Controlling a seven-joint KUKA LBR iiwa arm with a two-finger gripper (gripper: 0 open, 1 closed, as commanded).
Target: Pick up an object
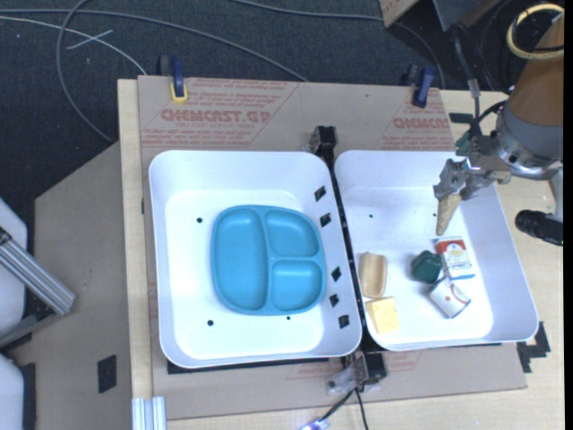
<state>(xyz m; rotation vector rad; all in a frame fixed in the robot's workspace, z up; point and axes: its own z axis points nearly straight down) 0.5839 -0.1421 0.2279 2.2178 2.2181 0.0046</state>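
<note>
Looking down, we see the tool (450, 189) above the right white bin (510, 240), clamped on a slim tan stick-like piece (444, 215) hanging from its fingers. Below lie a green lump (424, 265), a red-and-white carton (456, 256) and two tan blocks (373, 274). The left bin (170, 240) holds a blue divided plastic plate (267, 259).

Dark carpet floor (63, 88), loose cables (98, 34)

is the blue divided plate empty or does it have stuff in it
Empty: the blue divided plate in the left bin shows bare blue compartments.
</note>
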